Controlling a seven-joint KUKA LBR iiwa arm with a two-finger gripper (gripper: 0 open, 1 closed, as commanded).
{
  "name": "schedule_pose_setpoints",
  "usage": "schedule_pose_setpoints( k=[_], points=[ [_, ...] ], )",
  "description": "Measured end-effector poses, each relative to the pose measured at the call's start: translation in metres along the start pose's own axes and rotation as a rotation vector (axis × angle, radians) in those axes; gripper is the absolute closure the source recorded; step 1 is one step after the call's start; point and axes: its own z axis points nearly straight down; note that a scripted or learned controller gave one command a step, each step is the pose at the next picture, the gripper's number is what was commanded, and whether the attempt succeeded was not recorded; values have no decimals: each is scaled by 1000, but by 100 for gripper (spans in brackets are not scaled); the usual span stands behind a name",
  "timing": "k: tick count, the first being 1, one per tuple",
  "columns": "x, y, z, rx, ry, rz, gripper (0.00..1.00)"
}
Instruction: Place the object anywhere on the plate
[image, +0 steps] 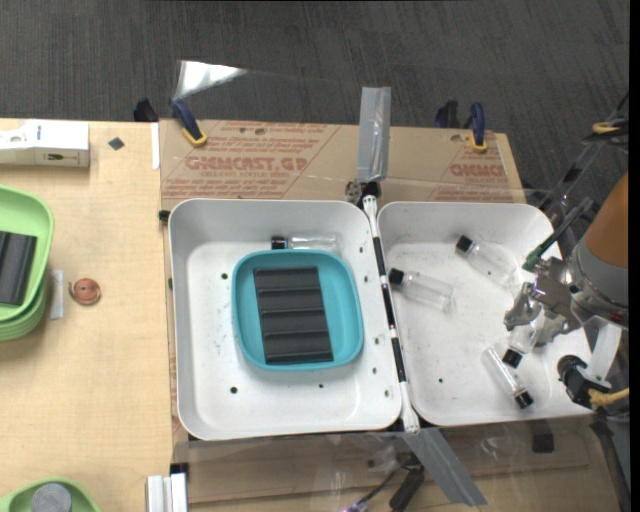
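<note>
Gripper (522, 318) low over the right bin (440, 395), beside a clear vial (505, 372) — finger state can't be told — teal plate (245, 300) in the left bin (200, 330).

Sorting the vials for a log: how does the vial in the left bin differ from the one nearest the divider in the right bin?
The left-bin vial lies level across the view, behind the teal plate; the right-bin vial lies slanted on open floor. The first has its cap at left; the second's points up-left. Both are clear with black caps.

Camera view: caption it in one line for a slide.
Arm's tool low in the right bin among clear vials; teal plate waits in left bin.
</note>
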Motion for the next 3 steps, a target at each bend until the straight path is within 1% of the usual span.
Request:
schedule_pose_setpoints(
  k=[1,2,3],
  points=[
    [0,0,0,0,0,0,0],
    [-51,26,-74,0,0,31,0],
    [-65,33,-186,0,-1,113,0]
  ],
)
